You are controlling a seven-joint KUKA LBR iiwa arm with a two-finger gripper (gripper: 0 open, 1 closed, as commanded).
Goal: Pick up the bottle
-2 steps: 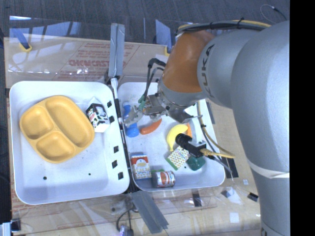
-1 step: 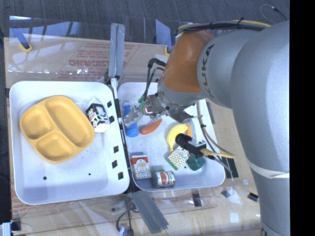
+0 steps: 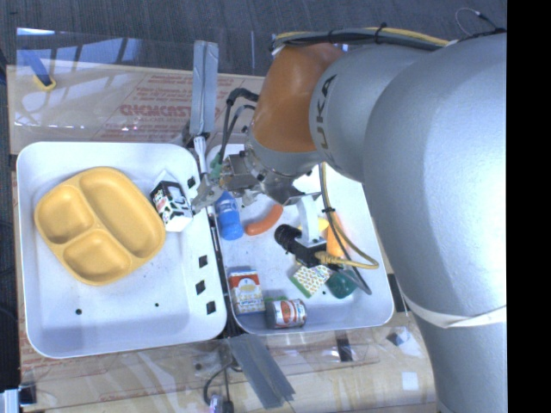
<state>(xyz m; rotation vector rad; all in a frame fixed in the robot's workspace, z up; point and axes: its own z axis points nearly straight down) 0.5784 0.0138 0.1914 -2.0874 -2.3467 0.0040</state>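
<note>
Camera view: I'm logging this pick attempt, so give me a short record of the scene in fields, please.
arm: grey with an orange band, reaching in from the right over the right bin
hand: low at the right bin's upper left, just above the bottle
bottle: blue, lying in the right bin, not seen between the fingers
beside bottle: orange sausage-shaped piece
right bin, front: small carton, can
left bin: yellow divided plate, small black-and-white carton
</note>
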